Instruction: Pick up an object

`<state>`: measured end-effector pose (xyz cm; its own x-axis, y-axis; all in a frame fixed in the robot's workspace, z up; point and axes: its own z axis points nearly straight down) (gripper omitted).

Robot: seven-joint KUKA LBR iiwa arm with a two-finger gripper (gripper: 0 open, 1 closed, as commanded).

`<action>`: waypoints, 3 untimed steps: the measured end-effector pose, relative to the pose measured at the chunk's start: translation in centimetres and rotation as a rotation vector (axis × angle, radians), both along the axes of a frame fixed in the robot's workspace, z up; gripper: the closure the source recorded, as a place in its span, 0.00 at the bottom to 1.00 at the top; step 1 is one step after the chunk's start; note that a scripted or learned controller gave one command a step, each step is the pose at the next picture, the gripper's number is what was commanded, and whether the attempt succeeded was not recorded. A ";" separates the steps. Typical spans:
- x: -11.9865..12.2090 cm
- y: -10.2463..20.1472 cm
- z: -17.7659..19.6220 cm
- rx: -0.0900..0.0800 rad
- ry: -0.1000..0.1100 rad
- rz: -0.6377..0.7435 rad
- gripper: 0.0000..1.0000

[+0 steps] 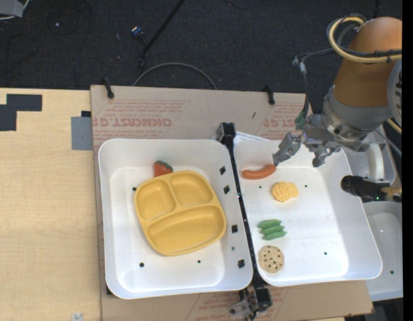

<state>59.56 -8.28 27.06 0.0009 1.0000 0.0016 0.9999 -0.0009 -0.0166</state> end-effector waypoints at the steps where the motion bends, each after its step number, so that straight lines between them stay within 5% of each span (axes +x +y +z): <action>1: 0.2 0.0 0.7 -0.001 -0.012 0.002 0.00; 3: 0.7 0.3 -10.3 0.000 -0.009 0.000 0.00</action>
<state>60.30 -7.95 16.74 0.0004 1.0000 0.0012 1.0000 -0.0004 -0.0077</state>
